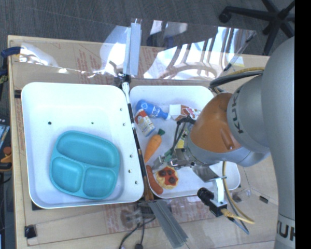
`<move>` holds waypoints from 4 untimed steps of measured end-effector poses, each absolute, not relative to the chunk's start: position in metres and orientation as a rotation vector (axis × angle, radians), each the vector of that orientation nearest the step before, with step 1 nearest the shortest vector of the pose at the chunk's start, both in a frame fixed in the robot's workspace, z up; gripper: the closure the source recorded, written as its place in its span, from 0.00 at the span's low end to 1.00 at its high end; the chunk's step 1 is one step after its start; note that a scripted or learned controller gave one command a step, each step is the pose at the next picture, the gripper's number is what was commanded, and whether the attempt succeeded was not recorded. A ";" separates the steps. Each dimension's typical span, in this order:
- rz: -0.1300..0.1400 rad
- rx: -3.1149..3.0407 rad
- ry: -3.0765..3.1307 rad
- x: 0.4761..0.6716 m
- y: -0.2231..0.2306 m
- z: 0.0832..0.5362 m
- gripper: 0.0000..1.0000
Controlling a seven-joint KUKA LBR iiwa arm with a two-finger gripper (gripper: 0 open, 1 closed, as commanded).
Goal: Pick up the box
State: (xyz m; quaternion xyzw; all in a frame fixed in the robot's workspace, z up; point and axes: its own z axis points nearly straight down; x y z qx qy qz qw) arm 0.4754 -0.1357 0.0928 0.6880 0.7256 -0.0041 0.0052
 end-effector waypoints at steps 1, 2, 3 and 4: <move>-0.010 2.151 2.290 0.476 -0.132 0.101 1.00; -0.013 2.151 2.282 0.476 -0.135 0.103 0.00; -0.007 2.173 2.252 0.477 -0.136 0.095 0.00; -0.007 2.173 2.269 0.476 -0.133 0.102 1.00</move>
